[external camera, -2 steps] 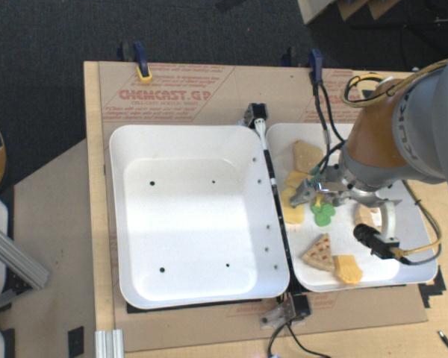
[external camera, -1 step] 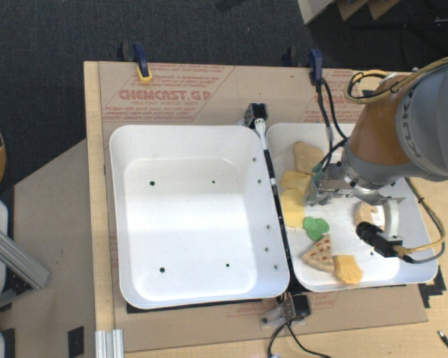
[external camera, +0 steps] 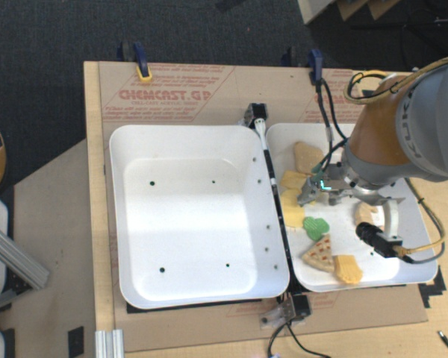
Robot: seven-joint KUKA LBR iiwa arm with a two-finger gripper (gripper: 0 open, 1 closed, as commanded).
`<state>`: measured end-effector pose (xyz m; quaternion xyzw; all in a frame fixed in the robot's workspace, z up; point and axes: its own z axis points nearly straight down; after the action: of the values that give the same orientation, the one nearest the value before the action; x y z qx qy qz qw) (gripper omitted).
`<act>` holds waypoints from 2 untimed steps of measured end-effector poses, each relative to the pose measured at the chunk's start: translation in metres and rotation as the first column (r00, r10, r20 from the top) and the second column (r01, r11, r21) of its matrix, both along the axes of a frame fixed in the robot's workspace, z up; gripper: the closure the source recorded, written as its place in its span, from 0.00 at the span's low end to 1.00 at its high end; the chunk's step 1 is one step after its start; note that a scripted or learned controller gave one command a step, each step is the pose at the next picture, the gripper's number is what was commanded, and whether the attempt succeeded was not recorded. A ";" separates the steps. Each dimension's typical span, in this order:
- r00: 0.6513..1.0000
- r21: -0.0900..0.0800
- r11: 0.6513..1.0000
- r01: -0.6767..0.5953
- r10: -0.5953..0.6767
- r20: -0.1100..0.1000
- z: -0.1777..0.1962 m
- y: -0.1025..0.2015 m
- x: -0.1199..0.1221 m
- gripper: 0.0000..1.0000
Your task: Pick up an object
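gripper (external camera: 313, 191) of the grey, orange-banded arm (external camera: 396, 133) hangs low in the right bin (external camera: 392, 274), just up-frame of the green piece (external camera: 316, 227) that lies near the bin's middle. whether the gripper is spread or pressed together cannot be told from this angle. a pale yellow block (external camera: 291, 215) sits just left of the green piece, close against the bin's left wall; whether block and green piece touch cannot be told. a speckled pizza wedge (external camera: 319, 253) lies just down-frame of the green piece, and an orange-yellow chunk (external camera: 349, 268) lies down-frame and to the right of it, beside the wedge. two more pieces lie up-frame of the green piece: a yellow one (external camera: 292, 179) just beside the gripper and, farther off, a cream one (external camera: 308, 155). well to the left of the green piece stands the left bin (external camera: 123, 155). both bins rest on a brown sheet (external camera: 172, 92) printed with red lettering.
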<state>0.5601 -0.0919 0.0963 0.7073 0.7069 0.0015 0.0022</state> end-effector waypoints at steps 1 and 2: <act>1.000 0.000 1.000 -0.003 0.003 -0.002 -0.012 0.000 0.084 0.00; 1.000 -0.002 1.000 0.001 -0.001 -0.010 0.000 -0.003 0.081 1.00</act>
<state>0.6410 -0.0946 0.0968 0.7078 0.7065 -0.0026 -0.0005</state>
